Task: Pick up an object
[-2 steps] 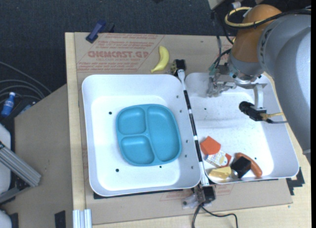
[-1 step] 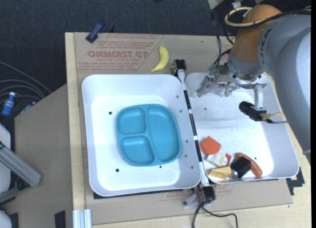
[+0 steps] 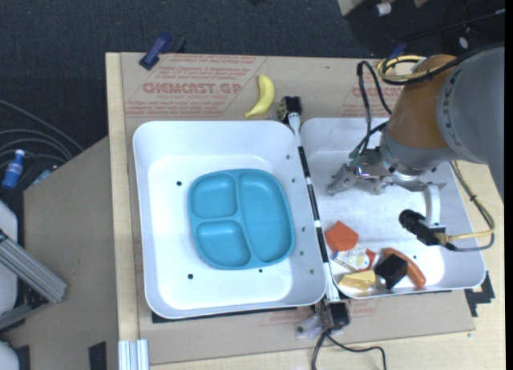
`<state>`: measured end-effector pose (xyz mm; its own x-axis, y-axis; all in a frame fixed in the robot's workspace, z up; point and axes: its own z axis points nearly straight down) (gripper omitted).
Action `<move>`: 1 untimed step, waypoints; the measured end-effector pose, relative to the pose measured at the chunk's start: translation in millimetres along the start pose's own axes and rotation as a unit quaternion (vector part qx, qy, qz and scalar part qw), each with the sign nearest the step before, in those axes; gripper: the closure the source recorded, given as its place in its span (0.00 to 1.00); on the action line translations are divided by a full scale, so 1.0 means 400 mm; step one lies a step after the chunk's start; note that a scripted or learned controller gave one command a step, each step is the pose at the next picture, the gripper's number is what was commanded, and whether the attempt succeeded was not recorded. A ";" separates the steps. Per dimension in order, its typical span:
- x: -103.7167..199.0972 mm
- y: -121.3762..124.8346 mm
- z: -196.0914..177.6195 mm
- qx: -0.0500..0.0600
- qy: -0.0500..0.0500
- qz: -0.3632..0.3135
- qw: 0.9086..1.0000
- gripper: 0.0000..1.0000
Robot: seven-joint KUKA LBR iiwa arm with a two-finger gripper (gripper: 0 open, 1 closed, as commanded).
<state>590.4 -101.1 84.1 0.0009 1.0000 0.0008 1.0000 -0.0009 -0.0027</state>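
My gripper point(image 3: 356, 183) hangs over the upper left part of the right bin point(image 3: 457, 200), open, with bare bin floor between its fingers. The small objects lie in the bin's near corner, below the gripper and apart from it: an orange block point(image 3: 342, 236), a white wrapper point(image 3: 353, 259), a pale yellow piece point(image 3: 358, 282), a black block point(image 3: 391, 269) and a red-orange sausage shape point(image 3: 412, 271). The orange block is the closest one to the fingertips.
The left bin point(image 3: 160, 200) holds a blue divided plate point(image 3: 240, 218). A banana point(image 3: 261, 96) lies on the bench behind the bins, and a blue item point(image 3: 155, 52) sits at the bench's far edge. A black connector point(image 3: 420, 227) on a yellow cable hangs over the right bin.
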 end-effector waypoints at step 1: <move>0.001 0.002 -0.026 -0.001 0.000 0.000 1.000 1.00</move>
